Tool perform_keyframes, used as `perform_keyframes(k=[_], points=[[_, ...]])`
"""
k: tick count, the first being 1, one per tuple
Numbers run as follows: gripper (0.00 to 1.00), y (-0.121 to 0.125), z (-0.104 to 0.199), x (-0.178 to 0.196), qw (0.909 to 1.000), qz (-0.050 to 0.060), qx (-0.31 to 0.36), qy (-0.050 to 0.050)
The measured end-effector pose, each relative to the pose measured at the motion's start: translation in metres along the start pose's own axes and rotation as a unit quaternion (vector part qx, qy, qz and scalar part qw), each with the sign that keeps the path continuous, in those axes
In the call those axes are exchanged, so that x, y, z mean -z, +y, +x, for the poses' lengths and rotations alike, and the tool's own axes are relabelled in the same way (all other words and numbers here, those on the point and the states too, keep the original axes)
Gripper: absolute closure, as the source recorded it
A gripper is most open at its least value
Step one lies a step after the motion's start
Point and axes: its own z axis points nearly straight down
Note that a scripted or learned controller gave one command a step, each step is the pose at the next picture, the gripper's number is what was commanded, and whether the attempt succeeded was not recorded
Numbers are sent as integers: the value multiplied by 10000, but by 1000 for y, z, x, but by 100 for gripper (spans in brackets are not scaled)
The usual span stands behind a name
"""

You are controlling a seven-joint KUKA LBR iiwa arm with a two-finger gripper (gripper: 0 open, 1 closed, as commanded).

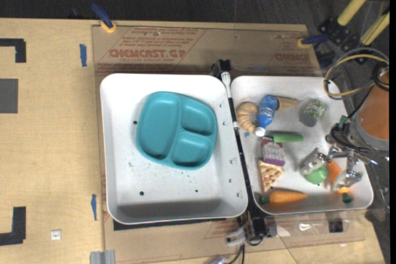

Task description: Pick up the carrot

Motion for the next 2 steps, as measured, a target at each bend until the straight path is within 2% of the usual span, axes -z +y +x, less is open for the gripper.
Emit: perform_keyframes(k=[1, 2], points=[[0, 8, 2, -13, 9946, 16, 1032, -41], [0, 14, 2, -15, 9658, -66, 2591, -44]])
